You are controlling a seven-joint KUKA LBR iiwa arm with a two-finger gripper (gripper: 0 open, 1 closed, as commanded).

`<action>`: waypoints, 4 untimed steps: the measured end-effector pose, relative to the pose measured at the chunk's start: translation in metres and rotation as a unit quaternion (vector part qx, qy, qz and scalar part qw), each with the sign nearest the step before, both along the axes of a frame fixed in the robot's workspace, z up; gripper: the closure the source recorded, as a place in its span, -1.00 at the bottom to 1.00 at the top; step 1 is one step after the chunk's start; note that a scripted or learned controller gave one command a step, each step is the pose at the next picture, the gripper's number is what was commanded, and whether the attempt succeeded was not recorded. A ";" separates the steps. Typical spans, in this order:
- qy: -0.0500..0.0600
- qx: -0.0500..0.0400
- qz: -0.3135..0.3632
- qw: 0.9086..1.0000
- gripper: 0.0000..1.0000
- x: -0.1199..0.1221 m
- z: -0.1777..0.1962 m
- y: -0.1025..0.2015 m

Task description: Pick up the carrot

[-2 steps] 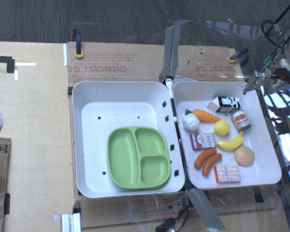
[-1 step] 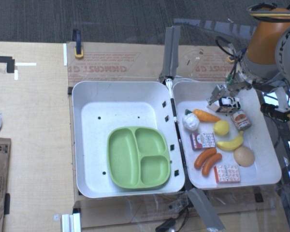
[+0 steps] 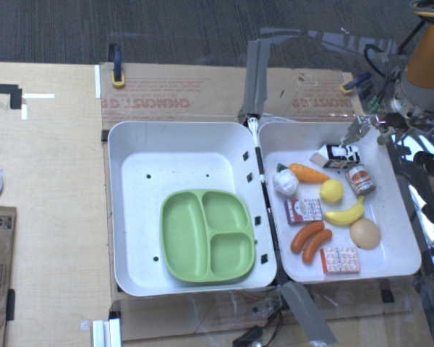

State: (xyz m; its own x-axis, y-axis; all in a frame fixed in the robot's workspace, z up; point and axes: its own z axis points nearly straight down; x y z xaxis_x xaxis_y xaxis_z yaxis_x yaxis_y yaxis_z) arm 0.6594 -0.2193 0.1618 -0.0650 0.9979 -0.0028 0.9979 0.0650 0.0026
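Wooden worktop (image 3: 50,194), two bins. Carrot (image 3: 309,173) lies left-below my jaws (image 3: 356,130), long axis roughly left-right, leaf end left. Jaw state: cannot tell.

You look down from one fixed camera above the worktop (image 3: 50,194), slanted, both bins (image 3: 130,194) in frame.

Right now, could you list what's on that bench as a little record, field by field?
left bin: holds a green divided plate
right bin: holds toy foods
carrot: lies near the right bin's back, beside a white garlic bulb
other foods: lemon, banana, sausages, egg, can
pincer: above the right bin's back edge, apart from the carrot
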 end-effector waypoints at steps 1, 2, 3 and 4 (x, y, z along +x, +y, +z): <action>0.002 0.001 -0.006 1.000 -1.00 -0.023 -0.030 0.076; -0.016 -0.009 0.066 0.998 -1.00 -0.023 -0.048 0.096; -0.011 0.000 -0.032 0.999 -1.00 0.008 -0.053 0.080; -0.023 -0.005 0.029 0.999 -1.00 -0.044 -0.048 0.100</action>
